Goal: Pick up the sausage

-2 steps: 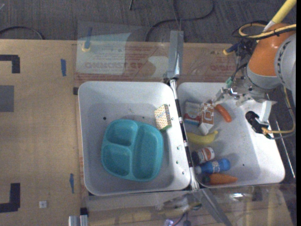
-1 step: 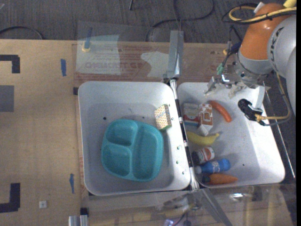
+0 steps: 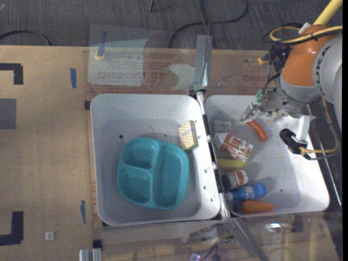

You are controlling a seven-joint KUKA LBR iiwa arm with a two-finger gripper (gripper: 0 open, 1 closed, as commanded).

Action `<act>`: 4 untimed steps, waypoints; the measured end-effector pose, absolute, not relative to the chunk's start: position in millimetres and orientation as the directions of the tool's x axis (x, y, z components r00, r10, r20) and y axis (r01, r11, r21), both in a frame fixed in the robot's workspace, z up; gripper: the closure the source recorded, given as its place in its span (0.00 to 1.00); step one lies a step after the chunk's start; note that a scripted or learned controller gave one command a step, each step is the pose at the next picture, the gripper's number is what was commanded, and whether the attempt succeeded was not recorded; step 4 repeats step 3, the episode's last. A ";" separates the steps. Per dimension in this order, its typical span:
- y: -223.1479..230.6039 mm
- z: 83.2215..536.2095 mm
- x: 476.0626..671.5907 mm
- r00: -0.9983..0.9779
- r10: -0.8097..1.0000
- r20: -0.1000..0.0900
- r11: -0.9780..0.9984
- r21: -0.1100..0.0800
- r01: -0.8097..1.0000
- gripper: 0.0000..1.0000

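An orange plastic carrot point(image 3: 258, 206) lies at the right white bin's point(image 3: 310, 186) near edge. Farther back, the gripper point(image 3: 254, 115) hangs just above the small orange-red sausage point(image 3: 258, 130). Its grip cannot be told.

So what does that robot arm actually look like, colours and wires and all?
The arm is light grey and rounded, with a glossy orange band above the wrist. Yellow and black cables loop over it. The gripper is a small, dull metal part at its end.
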State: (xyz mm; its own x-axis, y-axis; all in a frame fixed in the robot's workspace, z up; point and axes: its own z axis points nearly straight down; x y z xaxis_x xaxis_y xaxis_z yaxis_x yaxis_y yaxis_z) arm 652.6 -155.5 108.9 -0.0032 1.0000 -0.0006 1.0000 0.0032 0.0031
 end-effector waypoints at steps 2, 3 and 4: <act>-151.8 99.9 670.2 -0.054 0.999 -0.007 0.054 0.013 0.998 1.00; -80.4 234.8 654.0 -0.331 0.944 -0.002 0.331 0.004 0.944 1.00; -80.4 234.8 654.0 -0.331 0.944 -0.002 0.331 0.004 0.944 1.00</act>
